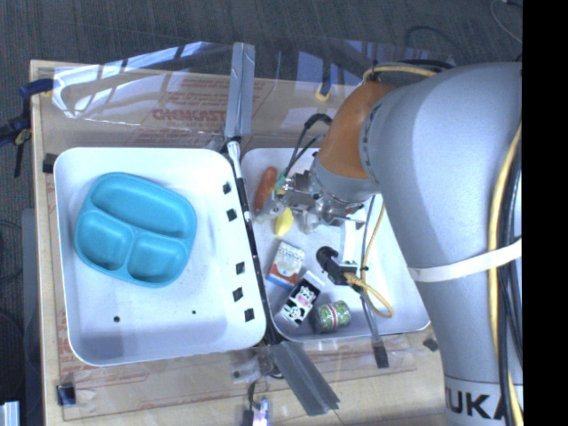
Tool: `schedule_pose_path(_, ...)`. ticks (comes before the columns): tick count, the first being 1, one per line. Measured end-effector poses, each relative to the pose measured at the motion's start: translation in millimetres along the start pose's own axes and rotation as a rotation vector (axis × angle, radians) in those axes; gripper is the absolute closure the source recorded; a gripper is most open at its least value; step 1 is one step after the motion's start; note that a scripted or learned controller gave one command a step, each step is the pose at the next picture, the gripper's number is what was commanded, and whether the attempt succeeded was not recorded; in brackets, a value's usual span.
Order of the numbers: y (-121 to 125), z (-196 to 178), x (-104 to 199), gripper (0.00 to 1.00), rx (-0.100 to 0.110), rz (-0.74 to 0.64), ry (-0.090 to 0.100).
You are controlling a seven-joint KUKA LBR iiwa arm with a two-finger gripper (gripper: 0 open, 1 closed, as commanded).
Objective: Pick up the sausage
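Observation:
The sausage (pixel 265 187) is a reddish-orange stick lying along the left wall of the right bin (pixel 399 319), near its far end. My gripper (pixel 295 204) hangs over the bin just right of the sausage, below the orange wrist band. A yellow piece (pixel 284 223) lies right under the gripper. I see nothing held between the fingers.
The left bin (pixel 142 335) holds a blue divided plate (pixel 135 229). In the right bin lie a small white and orange carton (pixel 287 263), a black and white carton (pixel 302 303) and a green can (pixel 333 316). My arm covers the bin's right side.

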State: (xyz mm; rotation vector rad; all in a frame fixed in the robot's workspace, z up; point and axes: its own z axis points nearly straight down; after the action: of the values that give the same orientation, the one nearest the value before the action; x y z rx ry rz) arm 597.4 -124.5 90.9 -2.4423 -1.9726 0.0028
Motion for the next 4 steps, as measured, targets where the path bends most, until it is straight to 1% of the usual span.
schedule_pose_path(1, 58.7, -56.1, -30.9, 0.00, -0.001, 0.089, 0.000)
schedule_pose_path(2, 45.4, -8.3, 1.9, 0.00, -0.007, -0.053, -0.005)
schedule_pose_path(3, 55.1, -6.1, 20.3, 0.00, -0.001, -0.263, -0.012)
schedule_pose_path(4, 41.6, -6.5, 19.4, 0.00, -0.015, -0.251, -0.014)
